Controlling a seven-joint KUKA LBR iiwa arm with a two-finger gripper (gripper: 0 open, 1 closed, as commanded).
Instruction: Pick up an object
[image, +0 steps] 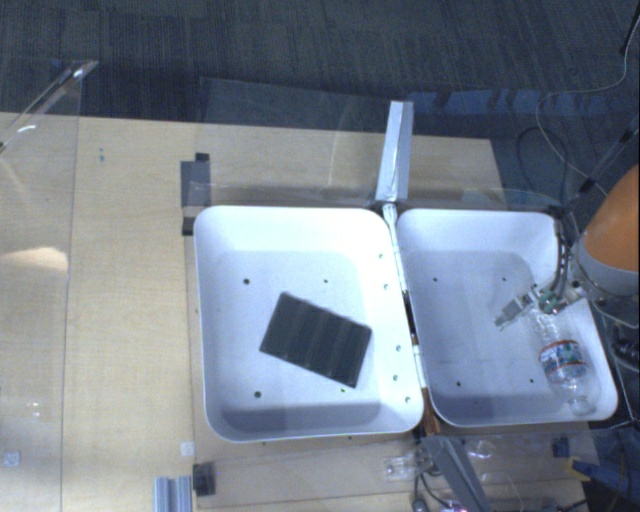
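A clear plastic bottle (563, 362) with a blue label lies in the right bin (470, 400), close to its right wall, with its neck pointing up-left. My gripper (532, 305) hangs just over the bottle's neck end and stands open; one grey finger (510, 312) sticks out to the lower left. Nothing shows between the fingers. A dark ribbed rectangular pad (316, 339) lies flat and slightly turned in the middle of the left bin (230, 240).
The grey arm with its orange band (612, 232) comes in over the right bin's right wall. A metal divider post (395, 160) rises behind the seam between the bins. Cables lie beyond the right edge of the bench.
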